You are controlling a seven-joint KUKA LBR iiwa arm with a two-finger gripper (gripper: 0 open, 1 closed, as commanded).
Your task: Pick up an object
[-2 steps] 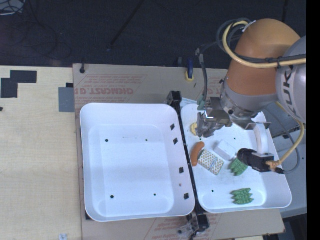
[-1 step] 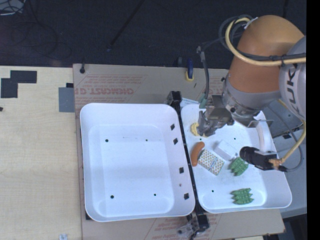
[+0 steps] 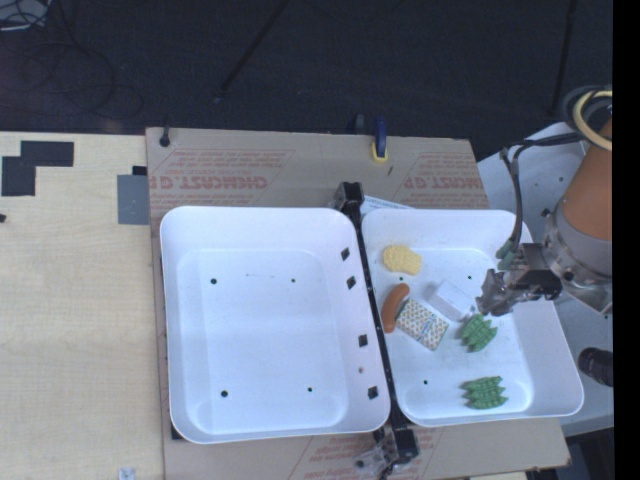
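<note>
I am in the approach step: my end effector [image 3: 492, 305] hangs low in the right bin [image 3: 545, 368], just above and touching-close to a bumpy green toy [image 3: 478, 333] — the nearest candidate for the pick. Whether I am released or clenched I cannot tell from this slanted view; nothing shows as held.

The other pieces lie near: a white block [image 3: 452, 298] just to the toy's left, a patterned box [image 3: 422, 323] beside that with a brown sausage-shaped piece [image 3: 394, 308] touching its far side, a yellow piece [image 3: 402, 260] further back, and a second green toy [image 3: 484, 393] toward the front edge, well apart from me.

My judgement of the next move: settle straight down over the nearer green toy, centred on it so I do not nudge the white block, then close and lift — its lumpy shape may slip.

The left bin [image 3: 200, 268] sits alongside, joined by a black clip strip [image 3: 365, 308]. Both rest on a cardboard sheet [image 3: 260, 173] over a pale wooden tabletop [image 3: 70, 318]. Beyond, the room is dark, with cables on a black floor [image 3: 300, 48].
</note>
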